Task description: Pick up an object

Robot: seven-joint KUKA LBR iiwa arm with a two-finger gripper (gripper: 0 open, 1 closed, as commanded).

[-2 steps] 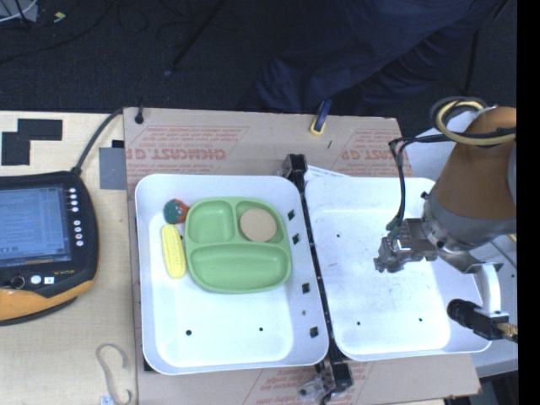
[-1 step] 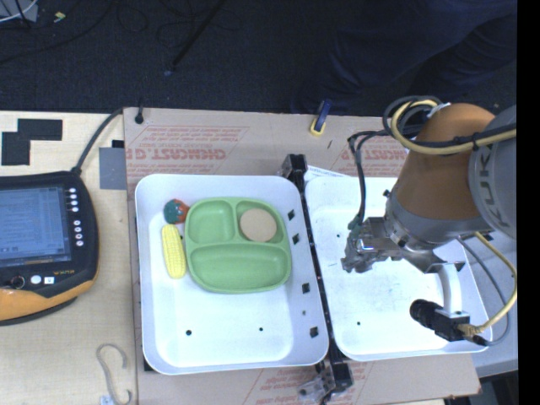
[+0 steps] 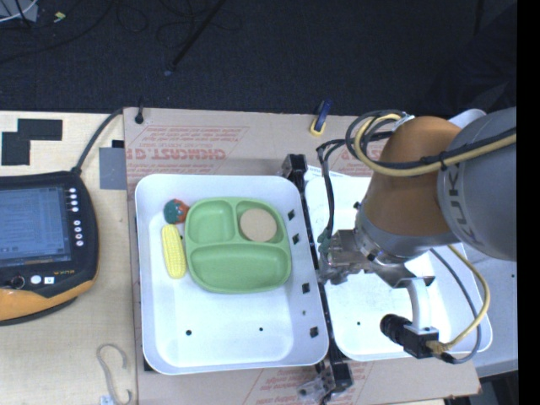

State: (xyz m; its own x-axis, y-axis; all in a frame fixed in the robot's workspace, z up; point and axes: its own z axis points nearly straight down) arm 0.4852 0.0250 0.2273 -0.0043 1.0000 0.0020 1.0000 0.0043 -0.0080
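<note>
Camera view looks down at a slant on two shallow white bins side by side, and the arm [image 3: 430,184], grey with a broad orange band, reaches in from the right and hangs over the right bin [image 3: 371,344], close to the divider between the two. The gripper [image 3: 337,260] sits low under the wrist beside that divider, and its state cannot be told from this angle. Everything worth picking lies in the left bin [image 3: 228,336]: a green divided tray [image 3: 236,264] in the upper half, a round tan piece [image 3: 258,224] resting in the tray's upper right compartment, a yellow corn cob [image 3: 173,251] lying just beside the tray's left edge, and a small red and teal toy [image 3: 175,211] near the cob's upper end. Judging by this, the task is at the approach step, with nothing lifted yet; the next move would call for carrying the tool across the divider to the left bin, lining up over one item and coming down on it, the cob or the small toy looking easier to pinch than the wide tray. The bins rest on a sheet of cardboard [image 3: 194,146] on a pale bench, a teach pendant [image 3: 42,243] with a lit screen lies to the left, and a dark floor with cables runs behind
</note>
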